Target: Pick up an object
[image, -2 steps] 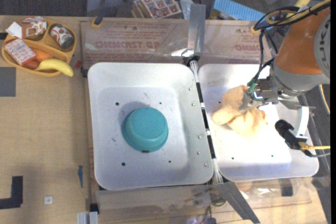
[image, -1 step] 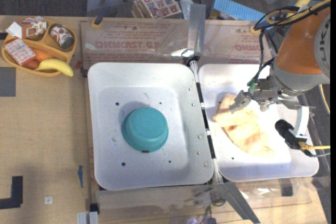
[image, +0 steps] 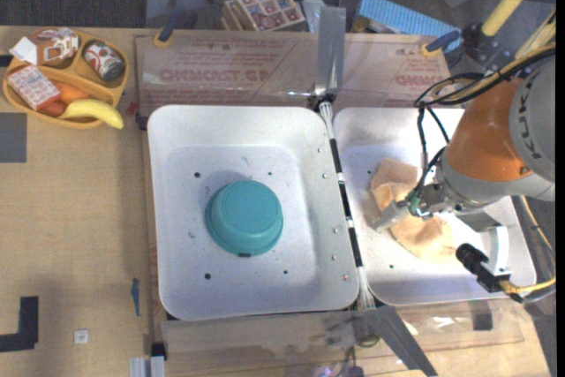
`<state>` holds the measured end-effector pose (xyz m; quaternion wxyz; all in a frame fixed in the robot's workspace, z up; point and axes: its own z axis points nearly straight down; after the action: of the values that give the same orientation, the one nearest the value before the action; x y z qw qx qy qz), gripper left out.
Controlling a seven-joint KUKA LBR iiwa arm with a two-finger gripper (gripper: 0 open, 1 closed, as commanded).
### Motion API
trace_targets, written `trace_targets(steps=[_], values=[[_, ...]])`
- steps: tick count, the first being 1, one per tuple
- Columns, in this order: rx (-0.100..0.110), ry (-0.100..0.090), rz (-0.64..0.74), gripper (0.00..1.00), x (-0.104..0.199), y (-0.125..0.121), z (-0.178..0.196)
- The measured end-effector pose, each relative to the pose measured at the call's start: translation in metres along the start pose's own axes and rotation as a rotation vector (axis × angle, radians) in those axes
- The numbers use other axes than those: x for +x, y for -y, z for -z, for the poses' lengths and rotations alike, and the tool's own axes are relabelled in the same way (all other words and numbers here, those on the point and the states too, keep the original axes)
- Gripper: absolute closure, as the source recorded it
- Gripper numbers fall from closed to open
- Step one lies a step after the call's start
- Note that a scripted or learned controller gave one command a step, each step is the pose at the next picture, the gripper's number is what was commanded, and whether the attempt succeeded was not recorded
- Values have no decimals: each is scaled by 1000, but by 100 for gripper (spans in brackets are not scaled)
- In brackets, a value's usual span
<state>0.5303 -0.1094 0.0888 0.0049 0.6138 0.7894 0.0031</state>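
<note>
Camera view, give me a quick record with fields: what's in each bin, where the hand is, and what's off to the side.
left bin: teal bowl, upside down, near the middle
right bin: tan cloth, crumpled
hand: low over the tan cloth in the right bin; grip unclear
arm: reaches in from the right
bench, far left: yellow tray with a banana and toy food

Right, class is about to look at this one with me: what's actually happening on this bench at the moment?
A grey and orange robot arm reaches in from the right, with its gripper low in the right bin, right at a tan, floppy object lying there. Whether it has hold of that object can't be told. The left bin holds a teal bowl, upside down and untouched. A yellow tray of toy food sits off to the far left, outside the bins.
</note>
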Motion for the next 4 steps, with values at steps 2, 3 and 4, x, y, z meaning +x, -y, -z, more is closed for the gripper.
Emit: trace_targets(steps=[2,3,4], values=[[-4,5,-3,0,-4,-1,9],[-6,7,8,0,1,4,1],[-7,10,5,100,-2,4,9]])
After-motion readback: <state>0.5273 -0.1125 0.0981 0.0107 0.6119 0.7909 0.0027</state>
